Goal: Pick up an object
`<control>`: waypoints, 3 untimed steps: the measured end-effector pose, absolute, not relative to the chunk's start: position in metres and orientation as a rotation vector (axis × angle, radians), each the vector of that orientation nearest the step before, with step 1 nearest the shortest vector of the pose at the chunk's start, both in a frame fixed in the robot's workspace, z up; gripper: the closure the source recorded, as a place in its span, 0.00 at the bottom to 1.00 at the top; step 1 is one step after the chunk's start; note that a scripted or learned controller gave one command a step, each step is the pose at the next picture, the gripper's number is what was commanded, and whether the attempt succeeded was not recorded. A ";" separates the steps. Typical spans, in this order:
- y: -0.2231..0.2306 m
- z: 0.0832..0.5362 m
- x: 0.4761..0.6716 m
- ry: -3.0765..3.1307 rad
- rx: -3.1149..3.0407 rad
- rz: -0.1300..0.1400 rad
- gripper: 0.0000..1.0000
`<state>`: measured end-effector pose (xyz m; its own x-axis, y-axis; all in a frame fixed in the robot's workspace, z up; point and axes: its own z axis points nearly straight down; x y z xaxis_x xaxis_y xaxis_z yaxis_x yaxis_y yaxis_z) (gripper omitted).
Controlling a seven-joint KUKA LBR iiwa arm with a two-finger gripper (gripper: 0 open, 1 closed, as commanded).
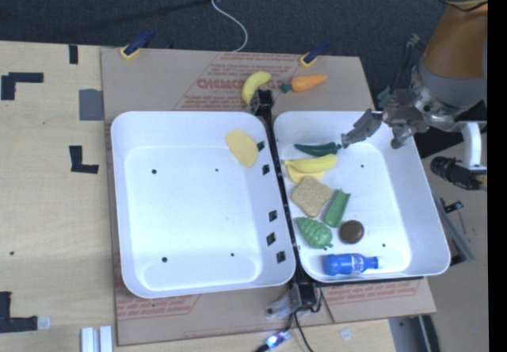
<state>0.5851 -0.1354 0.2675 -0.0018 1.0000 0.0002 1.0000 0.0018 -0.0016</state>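
Dark green pepper [315, 150] lies just beside the claw [352, 135].

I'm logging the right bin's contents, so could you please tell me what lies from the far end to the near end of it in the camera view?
Dark green pepper → yellow banana → tan bread slice → brown ball → blue bottle.

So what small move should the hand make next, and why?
Probably lower toward the dark green pepper: the hand sits at the right bin's upper part, just beside it, and holds nothing visible between its fingers.
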 end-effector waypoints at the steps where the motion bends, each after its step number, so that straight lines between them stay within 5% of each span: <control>1: -0.110 0.077 0.586 -2.220 -2.217 0.002 0.00; 2: -0.105 0.084 0.622 -2.225 -2.219 0.000 0.00; 3: -0.105 0.094 0.621 -2.222 -2.217 0.002 1.00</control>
